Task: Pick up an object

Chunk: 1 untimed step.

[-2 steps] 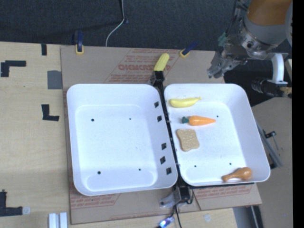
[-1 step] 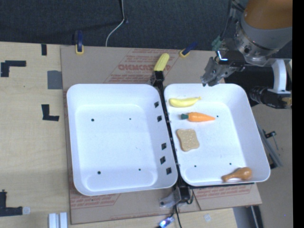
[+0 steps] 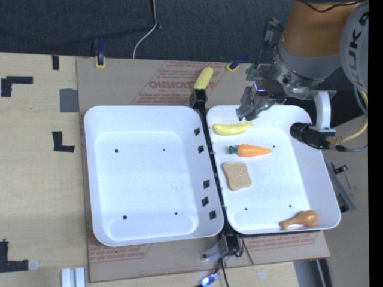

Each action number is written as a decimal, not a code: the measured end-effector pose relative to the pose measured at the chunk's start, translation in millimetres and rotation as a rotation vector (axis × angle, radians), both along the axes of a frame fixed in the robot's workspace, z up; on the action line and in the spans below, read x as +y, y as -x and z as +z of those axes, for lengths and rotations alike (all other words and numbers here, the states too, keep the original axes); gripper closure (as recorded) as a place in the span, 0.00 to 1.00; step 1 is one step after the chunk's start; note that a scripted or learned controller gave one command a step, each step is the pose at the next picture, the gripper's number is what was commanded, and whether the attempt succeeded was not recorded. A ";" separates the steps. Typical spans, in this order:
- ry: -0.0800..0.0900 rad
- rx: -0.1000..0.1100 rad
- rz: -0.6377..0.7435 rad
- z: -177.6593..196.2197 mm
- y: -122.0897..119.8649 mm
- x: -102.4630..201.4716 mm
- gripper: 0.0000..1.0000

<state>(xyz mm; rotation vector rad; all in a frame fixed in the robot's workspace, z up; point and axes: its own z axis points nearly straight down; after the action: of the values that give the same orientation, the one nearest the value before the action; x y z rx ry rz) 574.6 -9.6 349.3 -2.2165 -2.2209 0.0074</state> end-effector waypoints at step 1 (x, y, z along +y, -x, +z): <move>-0.001 0.001 0.001 -15.6 70.0 24.7 1.00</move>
<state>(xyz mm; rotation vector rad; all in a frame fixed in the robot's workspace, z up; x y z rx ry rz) 504.6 15.1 333.7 -2.2145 -2.2212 0.0068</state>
